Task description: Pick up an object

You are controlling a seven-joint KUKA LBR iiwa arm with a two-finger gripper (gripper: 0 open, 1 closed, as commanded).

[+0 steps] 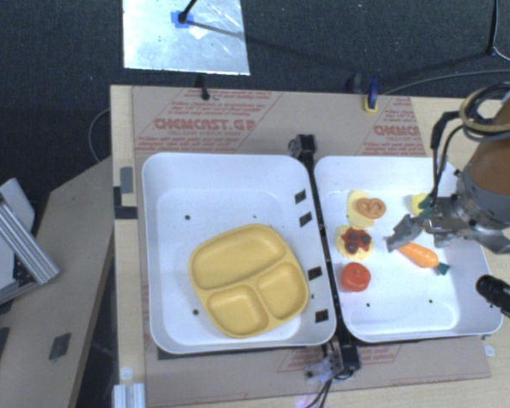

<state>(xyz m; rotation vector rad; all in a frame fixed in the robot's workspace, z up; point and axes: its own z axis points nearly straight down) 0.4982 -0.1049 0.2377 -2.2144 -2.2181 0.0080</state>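
Just above the carrot (421, 256), the claw (405, 230) hovers, its grip impossible to tell.

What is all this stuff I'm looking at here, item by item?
Bins: two, white, side by side on the bench; left bin, right bin.
Divided tray: one, yellow, three compartments, in the left bin.
Toy tomato: one, red, right bin near the divider.
Toy carrot: one, orange, green tip, right bin, just below the gripper.
Round toy food: one, yellow with orange top, right bin.
Dark red toy food: one, on yellow base, right bin.
Foil sheet: one, silvery, on the floor above.
Arm: one, grey and orange, from the right.
Gripper: one, grey, over the right bin.
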